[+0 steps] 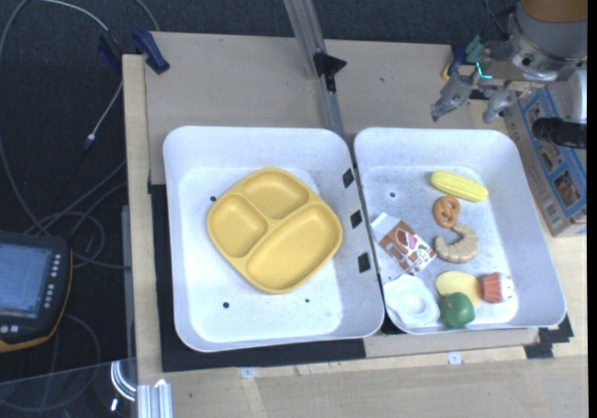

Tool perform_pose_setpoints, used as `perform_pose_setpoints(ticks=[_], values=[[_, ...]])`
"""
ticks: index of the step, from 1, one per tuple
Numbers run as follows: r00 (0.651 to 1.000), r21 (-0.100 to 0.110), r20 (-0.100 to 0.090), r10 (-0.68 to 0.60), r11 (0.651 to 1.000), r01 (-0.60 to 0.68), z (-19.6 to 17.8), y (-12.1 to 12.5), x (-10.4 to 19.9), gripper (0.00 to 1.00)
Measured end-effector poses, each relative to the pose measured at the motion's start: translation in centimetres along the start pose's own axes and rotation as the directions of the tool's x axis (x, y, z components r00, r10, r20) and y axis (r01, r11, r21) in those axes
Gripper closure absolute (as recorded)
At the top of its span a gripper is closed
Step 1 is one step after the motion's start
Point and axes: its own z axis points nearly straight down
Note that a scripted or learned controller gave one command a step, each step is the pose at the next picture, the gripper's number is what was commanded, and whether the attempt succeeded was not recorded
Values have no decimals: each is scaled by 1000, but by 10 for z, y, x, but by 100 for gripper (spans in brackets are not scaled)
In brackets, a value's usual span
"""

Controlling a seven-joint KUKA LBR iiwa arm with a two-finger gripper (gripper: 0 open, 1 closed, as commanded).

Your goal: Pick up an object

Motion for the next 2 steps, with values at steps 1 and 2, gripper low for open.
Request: perform_pose_setpoints(ticks=[1,2], values=[[1000,0,0,0,1000,0,0,0,0,0],[1000,4,0,1,1000,-1,42,-3,1,0]])
